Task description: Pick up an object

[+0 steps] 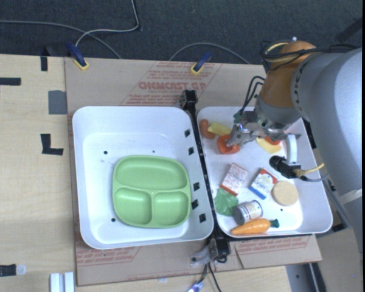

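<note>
My gripper (235, 139) is low in the back left part of the right bin (316, 221). It hangs right over a small red-orange object (224, 146), whose left side sticks out from under it. A yellow item (218, 128) lies just behind and to the left of the gripper. Another yellow piece (269, 142) lies to its right, partly under the wrist.
The right bin also holds a red-and-white packet (233, 178), a blue-and-red box (263, 183), a tan disc (285, 193), a green item (224, 201), a small can (248, 212) and a carrot (252, 227). The left bin (88, 132) holds a green divided plate (151, 190).
</note>
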Motion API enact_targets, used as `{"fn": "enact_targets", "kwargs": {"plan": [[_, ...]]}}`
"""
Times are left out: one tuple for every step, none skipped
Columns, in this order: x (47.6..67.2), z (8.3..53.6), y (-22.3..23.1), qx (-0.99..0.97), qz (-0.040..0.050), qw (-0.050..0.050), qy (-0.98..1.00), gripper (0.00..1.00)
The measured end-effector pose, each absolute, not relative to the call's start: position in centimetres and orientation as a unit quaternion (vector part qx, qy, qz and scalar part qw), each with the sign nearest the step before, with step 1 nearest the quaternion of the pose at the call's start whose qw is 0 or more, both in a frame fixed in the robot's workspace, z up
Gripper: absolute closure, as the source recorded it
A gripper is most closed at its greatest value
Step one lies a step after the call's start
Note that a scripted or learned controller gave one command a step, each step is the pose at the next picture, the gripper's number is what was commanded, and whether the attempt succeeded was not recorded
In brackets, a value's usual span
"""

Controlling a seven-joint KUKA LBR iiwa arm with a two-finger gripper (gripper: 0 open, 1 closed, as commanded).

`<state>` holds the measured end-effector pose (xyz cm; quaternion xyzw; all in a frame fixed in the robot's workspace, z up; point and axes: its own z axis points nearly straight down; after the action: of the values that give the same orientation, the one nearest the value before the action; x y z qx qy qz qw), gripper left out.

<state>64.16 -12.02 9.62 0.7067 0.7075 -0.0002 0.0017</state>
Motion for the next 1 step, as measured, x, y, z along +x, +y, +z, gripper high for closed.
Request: {"fn": "enact_targets", "kwargs": {"plan": [[64.16, 9.62, -12.02, 0.707, -0.0002, 0.002, 0.708, 0.0]]}}
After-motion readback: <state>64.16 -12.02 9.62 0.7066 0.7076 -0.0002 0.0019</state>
